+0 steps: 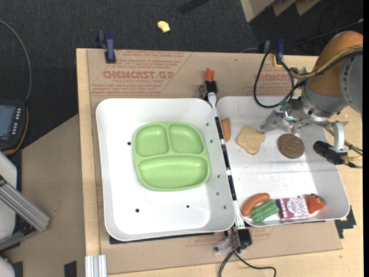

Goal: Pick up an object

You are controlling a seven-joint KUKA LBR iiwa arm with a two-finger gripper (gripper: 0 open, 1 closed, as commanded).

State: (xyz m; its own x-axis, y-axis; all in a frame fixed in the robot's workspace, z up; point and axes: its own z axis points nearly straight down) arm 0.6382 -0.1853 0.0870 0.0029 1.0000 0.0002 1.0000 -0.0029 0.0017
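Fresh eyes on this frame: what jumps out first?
The green divided plate sits alone in the middle of the left bin. The right bin holds the clutter: a toast slice and brown round patty near the top, a bottle with an orange sausage and a green piece along the front edge. The gripper hangs over the right bin's far side, just above the patty.

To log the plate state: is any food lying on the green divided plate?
No, the green divided plate in the left bin bears nothing; the toast piece lies in the right bin.

Arm [340,68] cut off at right edge; bottle [297,206] label too small to read.
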